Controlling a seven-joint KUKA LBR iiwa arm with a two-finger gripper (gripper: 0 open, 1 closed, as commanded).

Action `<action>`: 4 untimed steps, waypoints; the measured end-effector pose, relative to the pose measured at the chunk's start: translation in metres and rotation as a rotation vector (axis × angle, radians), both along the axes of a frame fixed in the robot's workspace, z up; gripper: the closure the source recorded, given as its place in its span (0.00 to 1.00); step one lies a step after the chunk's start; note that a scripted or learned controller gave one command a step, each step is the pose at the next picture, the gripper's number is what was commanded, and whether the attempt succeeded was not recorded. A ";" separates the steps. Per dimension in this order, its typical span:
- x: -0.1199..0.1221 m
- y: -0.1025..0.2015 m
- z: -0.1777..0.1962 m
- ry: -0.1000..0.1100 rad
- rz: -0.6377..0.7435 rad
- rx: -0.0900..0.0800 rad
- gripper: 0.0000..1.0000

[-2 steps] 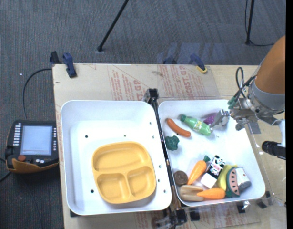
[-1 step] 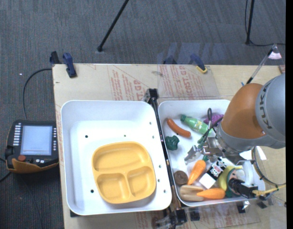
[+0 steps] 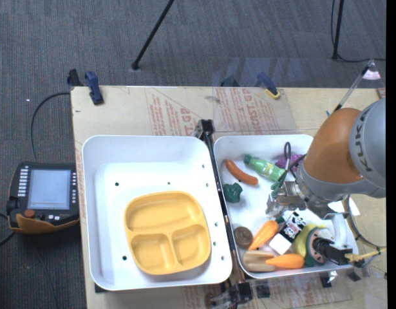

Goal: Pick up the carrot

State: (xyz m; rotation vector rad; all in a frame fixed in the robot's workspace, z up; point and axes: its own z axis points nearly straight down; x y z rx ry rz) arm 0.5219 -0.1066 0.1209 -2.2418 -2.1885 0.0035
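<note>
Two white bins are being borne by a cardboard-topped bench, and the carrot (image 3: 264,234) is being left unlifted in the right bin (image 3: 231,145), with the gripper (image 3: 282,203) being held just above it, jaw state indiscernible.

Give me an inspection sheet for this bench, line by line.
Surface: wooden bench bearing two white bins.
Job's things: carrot lies in the right bin, below the gripper; a second carrot lies near the front wall.
Clutter: sausage, green bottle, broccoli, banana; yellow divided plate in the left bin.
Grippers: over the right bin, finger state unclear.
Cables: black cable to the pendant.
Surroundings: dark carpet, tripod legs.
</note>
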 end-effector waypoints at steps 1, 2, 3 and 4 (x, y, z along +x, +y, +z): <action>0.000 0.000 0.000 0.000 -0.001 0.000 0.00; -0.030 0.011 -0.018 -0.067 -0.157 -0.022 0.00; -0.035 0.011 -0.014 -0.046 -0.171 -0.012 1.00; -0.046 0.051 0.065 -0.001 -0.474 -0.005 1.00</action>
